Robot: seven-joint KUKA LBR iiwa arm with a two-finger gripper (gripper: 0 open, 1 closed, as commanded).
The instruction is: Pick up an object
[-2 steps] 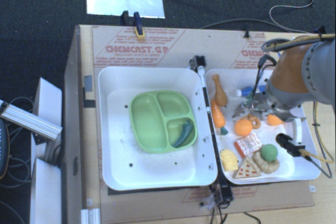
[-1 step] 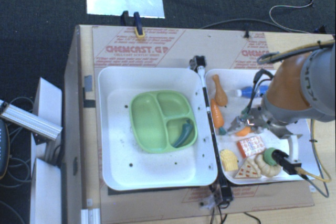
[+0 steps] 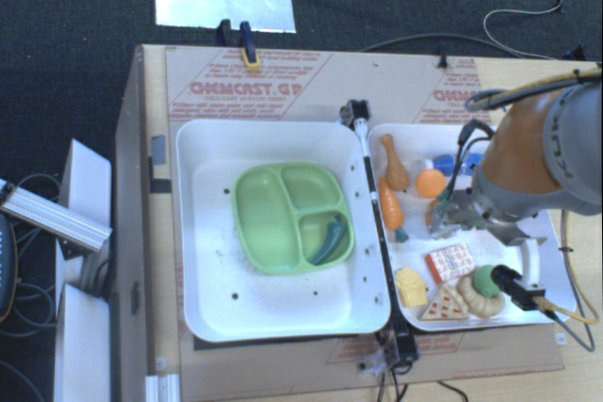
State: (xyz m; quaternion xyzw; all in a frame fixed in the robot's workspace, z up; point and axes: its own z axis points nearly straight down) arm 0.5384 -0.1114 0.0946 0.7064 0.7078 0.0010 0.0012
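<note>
The claw hangs low in the right bin, its state impossible to tell. Nearest it is the carrot, with an orange ball just beyond. The left bin holds a green plate.

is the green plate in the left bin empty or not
Not empty: the green plate in the left bin holds one dark green piece in its lower right compartment.
</note>
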